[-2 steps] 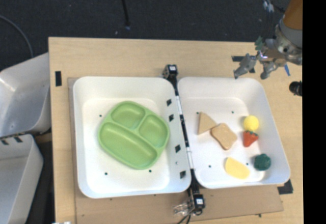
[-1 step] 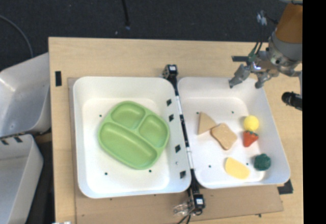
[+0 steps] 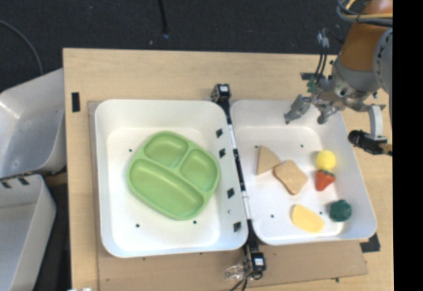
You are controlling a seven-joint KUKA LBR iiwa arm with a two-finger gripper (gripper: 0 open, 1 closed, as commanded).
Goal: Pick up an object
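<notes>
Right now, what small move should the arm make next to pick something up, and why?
Probably move the gripper toward the near side of the right bin and lower it over the yellow ball. The gripper hangs open over the bin's far edge with nothing between its fingers, and the ball is among the closest items, beside the red piece.

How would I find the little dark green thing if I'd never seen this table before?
Look in the right bin, the one holding the small food toys, not the one with the green plate. Go to its near right corner: the dark green lump sits there, beside the yellow wedge and below the red piece. It is that bin's lone green item.
</notes>
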